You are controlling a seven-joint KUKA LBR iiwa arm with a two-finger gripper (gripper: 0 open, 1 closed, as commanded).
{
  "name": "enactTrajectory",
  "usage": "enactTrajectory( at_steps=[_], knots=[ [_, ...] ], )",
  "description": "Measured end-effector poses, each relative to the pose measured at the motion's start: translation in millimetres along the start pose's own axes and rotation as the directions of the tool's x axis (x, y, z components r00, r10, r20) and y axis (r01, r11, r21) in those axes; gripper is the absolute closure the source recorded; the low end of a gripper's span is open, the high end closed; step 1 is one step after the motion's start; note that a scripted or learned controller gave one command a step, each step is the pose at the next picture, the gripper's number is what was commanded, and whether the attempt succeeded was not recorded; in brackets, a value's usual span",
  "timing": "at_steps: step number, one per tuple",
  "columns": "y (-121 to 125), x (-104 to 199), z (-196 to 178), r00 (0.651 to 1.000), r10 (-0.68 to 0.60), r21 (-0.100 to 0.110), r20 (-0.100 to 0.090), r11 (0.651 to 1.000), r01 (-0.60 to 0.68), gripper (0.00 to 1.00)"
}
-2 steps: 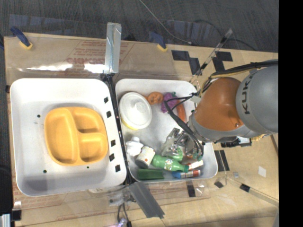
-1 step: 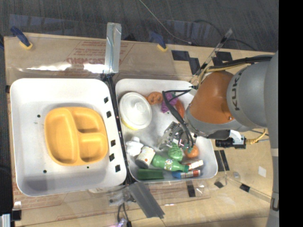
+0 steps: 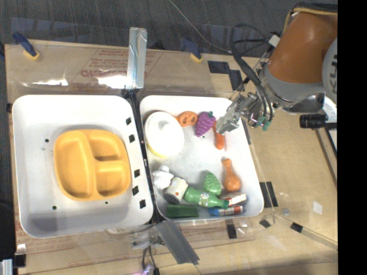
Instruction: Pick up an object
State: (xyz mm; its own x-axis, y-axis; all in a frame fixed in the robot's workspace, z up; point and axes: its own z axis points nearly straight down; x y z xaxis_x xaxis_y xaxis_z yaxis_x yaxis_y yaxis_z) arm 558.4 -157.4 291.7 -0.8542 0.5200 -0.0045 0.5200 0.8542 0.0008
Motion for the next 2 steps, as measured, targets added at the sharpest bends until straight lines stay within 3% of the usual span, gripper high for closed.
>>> enactTrajectory(
  at_steps=[1, 2],
  knots=[
    [22.9, -62.8, -19.7, 0.996, 0.085, 0.004, -0.007, 0.996, -0.085, 1.0],
    [74.6, -25.4, 42.7, 0.996, 0.089, 0.006, -0.014, 0.996, -0.089, 1.0]
  ],
)
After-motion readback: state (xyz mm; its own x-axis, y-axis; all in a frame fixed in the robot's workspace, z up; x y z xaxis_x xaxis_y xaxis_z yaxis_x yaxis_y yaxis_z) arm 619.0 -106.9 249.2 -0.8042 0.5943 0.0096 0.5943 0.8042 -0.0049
